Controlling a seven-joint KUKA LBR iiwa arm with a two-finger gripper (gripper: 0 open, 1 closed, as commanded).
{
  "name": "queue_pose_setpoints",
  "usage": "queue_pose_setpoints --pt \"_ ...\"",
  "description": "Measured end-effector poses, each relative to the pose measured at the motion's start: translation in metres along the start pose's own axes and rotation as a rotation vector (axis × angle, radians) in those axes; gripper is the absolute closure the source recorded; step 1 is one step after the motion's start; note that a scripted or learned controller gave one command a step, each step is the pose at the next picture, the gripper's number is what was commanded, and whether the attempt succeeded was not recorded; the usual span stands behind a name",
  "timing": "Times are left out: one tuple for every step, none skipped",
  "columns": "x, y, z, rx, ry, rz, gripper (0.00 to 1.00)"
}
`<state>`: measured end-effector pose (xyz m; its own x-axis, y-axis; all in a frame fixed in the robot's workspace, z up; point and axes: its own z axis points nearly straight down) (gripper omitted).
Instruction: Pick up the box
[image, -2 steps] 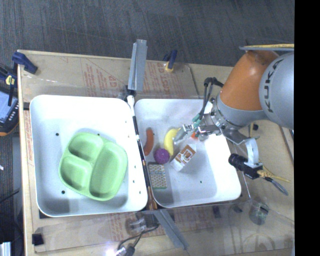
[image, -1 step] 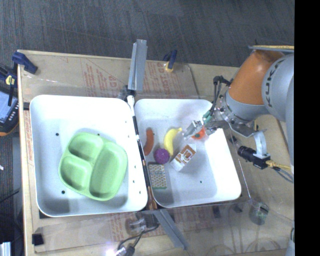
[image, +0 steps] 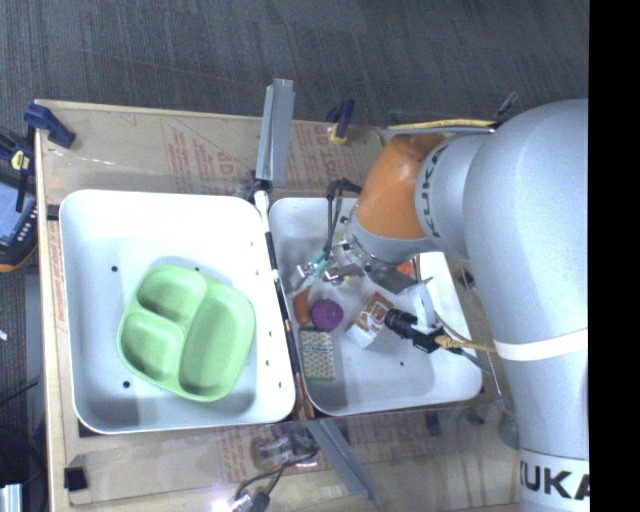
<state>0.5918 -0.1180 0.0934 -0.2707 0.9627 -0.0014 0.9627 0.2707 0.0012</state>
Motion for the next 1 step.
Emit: queue_pose_setpoints --pt "-0.0547 0.0010 -0.0429 0.001 0.001 0.032 0.00"
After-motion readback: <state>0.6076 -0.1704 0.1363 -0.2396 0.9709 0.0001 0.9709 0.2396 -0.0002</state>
